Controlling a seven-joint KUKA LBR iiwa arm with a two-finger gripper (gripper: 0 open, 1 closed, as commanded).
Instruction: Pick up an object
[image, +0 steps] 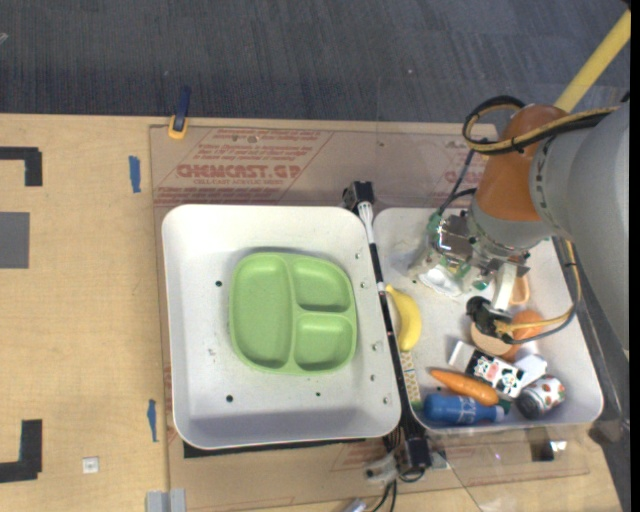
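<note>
Two white bins are sitting side by side on the desk (80, 300). The left bin (190, 330) is taking up the middle of the frame, and a green plate (293, 312) with three little sections is lying flat inside it. The right bin (585, 380) is filling the lower right of the frame, and all the small things are lying in it.

A yellow banana (405, 316) is resting by the wall between the two bins. An orange carrot (464, 384) is lying lower down, just above a blue bottle (458, 409) at the bottom edge. A black and white toy (503, 374) is sitting beside the carrot, and a round grey can (541, 397) is lying at the lower right.

The grey arm with the orange band (510, 175) is reaching in from the upper right of the frame. Its gripper (468, 262) is hanging low over the upper part of the right bin, near some clear crinkly stuff (432, 268) (maybe a plastic wrapper, it is hard to tell). How wide the gripper is standing is something I cannot tell from up here, and nothing is showing clearly in its hold.

So the picking job is looking not done yet. The arm is looking close to a thing, but grabbing and lifting are the parts left to do.
</note>
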